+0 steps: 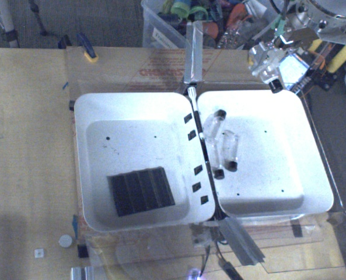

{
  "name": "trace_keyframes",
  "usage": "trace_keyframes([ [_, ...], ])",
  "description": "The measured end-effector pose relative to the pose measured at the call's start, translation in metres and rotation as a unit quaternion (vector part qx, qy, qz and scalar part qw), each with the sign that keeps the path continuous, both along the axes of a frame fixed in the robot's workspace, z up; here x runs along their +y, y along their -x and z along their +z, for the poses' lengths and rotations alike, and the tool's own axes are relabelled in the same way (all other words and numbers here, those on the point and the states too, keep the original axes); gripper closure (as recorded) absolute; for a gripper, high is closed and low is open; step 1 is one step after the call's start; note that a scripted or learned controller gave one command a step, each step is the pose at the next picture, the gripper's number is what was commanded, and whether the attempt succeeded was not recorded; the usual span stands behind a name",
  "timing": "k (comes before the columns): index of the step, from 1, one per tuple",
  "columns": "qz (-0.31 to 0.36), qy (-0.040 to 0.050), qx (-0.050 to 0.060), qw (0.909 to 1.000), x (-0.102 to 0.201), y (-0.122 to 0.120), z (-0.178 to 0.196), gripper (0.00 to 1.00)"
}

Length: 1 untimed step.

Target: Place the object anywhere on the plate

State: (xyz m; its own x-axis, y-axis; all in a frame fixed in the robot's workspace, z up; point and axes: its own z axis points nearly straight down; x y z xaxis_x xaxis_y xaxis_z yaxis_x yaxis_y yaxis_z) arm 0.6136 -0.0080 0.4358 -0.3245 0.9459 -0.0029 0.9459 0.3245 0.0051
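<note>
Camera view, clear vials (224, 146) in right bin (289, 185), pincer (270, 66) well apart above (grip unclear).

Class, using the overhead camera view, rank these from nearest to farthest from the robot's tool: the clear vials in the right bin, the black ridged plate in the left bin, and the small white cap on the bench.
From the tool, at the right bin's far corner:
1. Clear vials, right bin, near the divider.
2. Black ridged plate, left bin, near side.
3. Small white cap, on the bench past the left bin's near-left corner.
</note>
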Motion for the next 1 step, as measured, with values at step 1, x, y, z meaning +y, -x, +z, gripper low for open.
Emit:
trace_keyframes([
  [1, 0.068, -0.0001, 0.003, 0.9977, -0.0668, 0.0022, -0.0068, 1.00],
])
